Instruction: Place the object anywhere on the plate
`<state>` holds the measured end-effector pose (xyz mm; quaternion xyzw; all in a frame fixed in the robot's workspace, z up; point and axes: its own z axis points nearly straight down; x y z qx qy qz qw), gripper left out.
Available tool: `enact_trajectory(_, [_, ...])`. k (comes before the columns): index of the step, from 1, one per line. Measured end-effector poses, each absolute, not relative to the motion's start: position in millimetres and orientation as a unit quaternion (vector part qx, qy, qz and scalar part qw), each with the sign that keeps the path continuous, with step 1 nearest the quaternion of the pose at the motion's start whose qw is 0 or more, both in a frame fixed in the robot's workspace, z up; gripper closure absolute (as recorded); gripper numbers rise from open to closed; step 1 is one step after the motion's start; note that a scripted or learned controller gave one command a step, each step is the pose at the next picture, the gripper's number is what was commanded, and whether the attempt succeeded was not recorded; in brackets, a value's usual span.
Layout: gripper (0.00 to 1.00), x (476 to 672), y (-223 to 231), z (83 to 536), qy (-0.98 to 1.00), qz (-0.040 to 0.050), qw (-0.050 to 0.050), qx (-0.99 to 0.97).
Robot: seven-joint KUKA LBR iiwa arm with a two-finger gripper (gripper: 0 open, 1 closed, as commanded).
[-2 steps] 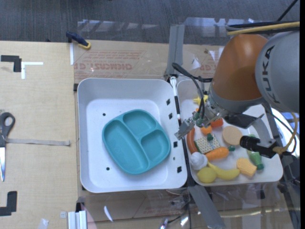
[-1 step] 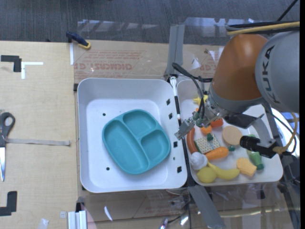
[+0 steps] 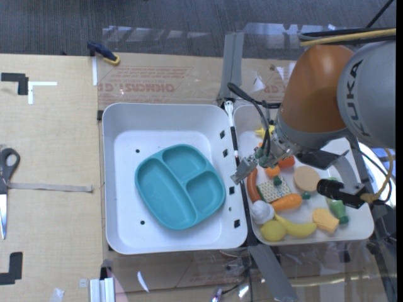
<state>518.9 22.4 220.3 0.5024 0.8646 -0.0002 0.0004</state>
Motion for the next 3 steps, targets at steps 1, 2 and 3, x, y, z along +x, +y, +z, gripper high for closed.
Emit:
enact_trajectory(1, [0.0,518.9,22.4,220.3,0.865,-0.0003,0.0,0.502])
enact_trajectory(2, [0.0,518.9,22.5,220.3,0.865,-0.0002,0.0,0.502])
enact_trajectory(3, [0.0,518.9,22.5,220.3,0.865,-0.0002,0.0,0.502])
